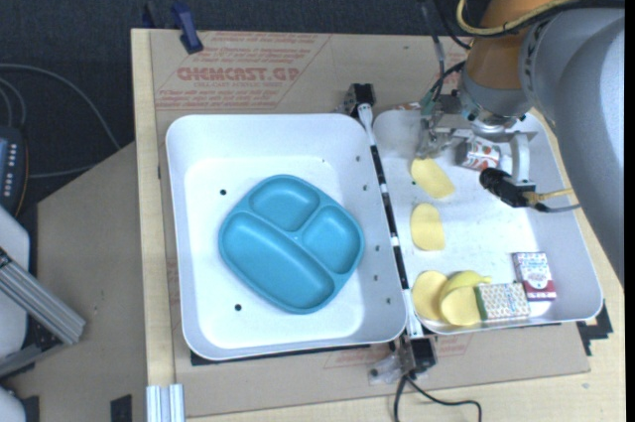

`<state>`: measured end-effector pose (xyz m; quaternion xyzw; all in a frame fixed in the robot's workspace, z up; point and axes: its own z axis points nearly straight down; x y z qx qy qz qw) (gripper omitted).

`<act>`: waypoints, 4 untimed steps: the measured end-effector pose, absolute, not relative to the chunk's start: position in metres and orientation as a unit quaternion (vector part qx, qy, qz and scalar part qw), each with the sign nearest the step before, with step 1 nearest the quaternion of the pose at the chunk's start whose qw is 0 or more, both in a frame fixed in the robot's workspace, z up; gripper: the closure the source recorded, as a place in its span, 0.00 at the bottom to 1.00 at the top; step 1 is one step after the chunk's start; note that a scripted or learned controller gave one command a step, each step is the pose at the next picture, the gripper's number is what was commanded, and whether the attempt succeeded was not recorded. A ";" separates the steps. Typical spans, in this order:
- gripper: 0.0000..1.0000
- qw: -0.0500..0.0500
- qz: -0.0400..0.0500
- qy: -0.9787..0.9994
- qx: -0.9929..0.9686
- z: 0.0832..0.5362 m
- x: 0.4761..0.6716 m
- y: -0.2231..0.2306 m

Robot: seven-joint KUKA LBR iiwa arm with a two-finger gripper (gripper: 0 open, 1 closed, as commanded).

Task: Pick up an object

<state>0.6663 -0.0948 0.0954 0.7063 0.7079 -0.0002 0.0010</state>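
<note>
Yellow chips (432, 178) lie just below and left of the gripper (474, 150), lowered into the right bin's (571, 251) far end; whether anything sits between them is unclear. A blue plate (290, 241) fills the left bin (198, 162).

This is a robotics lab or test cell, not a home. A grey industrial arm with an orange band (516, 23) reaches in at the upper right of the frame over a printed cardboard-covered bench (248, 68). Two shallow white plastic bins (198, 137) sit clamped side by side mid-frame. Loose black cables (60, 97) and an aluminium extrusion rail (35, 296) lie on dark carpet at the left.
</note>
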 end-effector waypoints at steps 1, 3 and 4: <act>0.00 0.001 0.000 0.708 0.706 0.095 0.666 -0.095; 1.00 0.000 0.000 0.707 0.707 0.095 0.660 -0.093; 0.00 0.000 0.000 0.707 0.707 0.095 0.660 -0.093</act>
